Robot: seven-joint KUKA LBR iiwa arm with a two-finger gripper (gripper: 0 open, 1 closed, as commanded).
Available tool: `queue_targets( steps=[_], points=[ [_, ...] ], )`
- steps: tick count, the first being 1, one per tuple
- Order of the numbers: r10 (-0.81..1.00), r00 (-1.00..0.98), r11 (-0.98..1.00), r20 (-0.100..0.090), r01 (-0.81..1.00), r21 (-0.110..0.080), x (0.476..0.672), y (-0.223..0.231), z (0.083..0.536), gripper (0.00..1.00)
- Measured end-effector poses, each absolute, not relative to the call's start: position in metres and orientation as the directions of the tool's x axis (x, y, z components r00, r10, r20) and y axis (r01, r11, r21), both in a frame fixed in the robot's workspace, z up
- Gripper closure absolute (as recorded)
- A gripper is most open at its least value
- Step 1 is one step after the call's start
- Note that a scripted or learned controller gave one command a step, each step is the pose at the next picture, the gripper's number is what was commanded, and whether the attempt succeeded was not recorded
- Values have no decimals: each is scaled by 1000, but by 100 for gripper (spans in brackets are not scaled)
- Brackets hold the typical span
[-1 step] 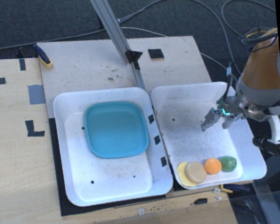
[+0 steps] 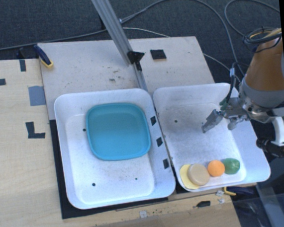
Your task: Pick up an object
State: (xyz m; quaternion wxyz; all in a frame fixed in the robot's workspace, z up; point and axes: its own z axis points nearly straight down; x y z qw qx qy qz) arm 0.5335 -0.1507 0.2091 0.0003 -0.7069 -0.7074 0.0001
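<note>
My hand (image 2: 213,120) hovers over the right white bin (image 2: 191,101), fingers slightly parted, holding nothing. Small orange ball (image 2: 216,168) sits at the near edge, between tan disc (image 2: 198,174) and green ball (image 2: 231,165). Next, I'd judge: reach toward it and descend.

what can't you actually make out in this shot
- Gripper, camera view: fingers too small and dark against the right bin to tell open from shut.
- Yellow piece: largely covered by the beige round object; its shape is unclear.
- Orange ball and green object: too small to identify.
- Arm: cut off by the right edge.
- Blue plate: hides the left bin's floor beneath.
</note>
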Motion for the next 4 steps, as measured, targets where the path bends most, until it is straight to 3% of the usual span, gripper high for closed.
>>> queue_targets(
  steps=[2,3,4],
  points=[
    [1000,0,0,1,1000,-7,524,-157,102,0],
    [1000,0,0,-1,1000,1,524,-157,90,0],
    [1000,0,0,-2,1000,3,525,-158,101,100]
  ],
)
